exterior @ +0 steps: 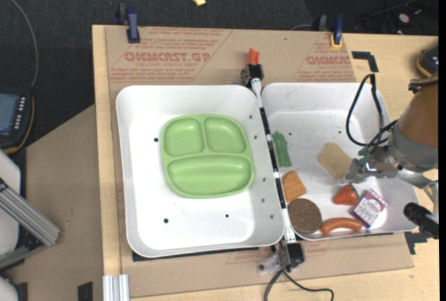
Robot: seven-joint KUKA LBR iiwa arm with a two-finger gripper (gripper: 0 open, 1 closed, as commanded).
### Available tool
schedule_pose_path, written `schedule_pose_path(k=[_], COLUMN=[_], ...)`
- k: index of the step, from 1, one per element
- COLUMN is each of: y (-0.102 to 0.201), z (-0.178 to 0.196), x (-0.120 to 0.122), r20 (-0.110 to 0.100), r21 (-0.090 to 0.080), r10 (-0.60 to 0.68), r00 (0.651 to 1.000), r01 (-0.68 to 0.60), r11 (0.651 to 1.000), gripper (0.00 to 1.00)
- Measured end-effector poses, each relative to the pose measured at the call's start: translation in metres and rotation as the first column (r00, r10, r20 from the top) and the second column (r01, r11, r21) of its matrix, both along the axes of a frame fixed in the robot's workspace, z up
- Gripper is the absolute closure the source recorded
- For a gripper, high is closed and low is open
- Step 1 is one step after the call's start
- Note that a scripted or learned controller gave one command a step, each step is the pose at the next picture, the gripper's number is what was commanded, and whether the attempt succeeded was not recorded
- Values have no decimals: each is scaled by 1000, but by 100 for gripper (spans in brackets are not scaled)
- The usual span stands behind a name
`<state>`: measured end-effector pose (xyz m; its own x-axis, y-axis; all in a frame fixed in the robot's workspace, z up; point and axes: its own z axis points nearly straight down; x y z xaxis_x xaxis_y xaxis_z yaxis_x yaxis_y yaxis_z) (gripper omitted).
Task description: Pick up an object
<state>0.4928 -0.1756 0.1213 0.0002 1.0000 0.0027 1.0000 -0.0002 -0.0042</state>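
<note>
The arm comes in from the right over the right bin (306, 94), and its gripper (365, 168) sits low among the toy food there, just beside a tan bread-like piece (334, 159) and just above a small red piece (345, 195); whether the pincer is wide, narrow or closed on anything I cannot tell, since the metal parts blur together at this angle. No object is visibly between the tips, so I judge the pick as not yet made. The nearest candidate is the tan bread-like piece, lying flat near the middle of the right bin, apart from the green strip (281, 148) along the divider. It looks light and stiff (probably moulded plastic, so somewhat slick), and a grasp across its narrower width would likely hold best. Toward the near edge lie an orange wedge (294, 186), a brown disc (304, 215), a sausage (341, 226) and a pink-and-white packet (369, 207), all crowded together, so a descent there risks nudging neighbours. The left bin (136, 153) carries 1 green divided plate (207, 155) with 3 compartments.
</note>
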Motion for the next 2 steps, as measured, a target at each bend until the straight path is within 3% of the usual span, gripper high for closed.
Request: schedule_pose_path(k=[1,2], y=[-1,9], z=[3,-39], x=[1,67], r20=[4,7], r21=[-3,-4], r10=[0,5], r00=[1000,1000], r01=[0,-4], r11=[1000,1000], gripper=[0,0])
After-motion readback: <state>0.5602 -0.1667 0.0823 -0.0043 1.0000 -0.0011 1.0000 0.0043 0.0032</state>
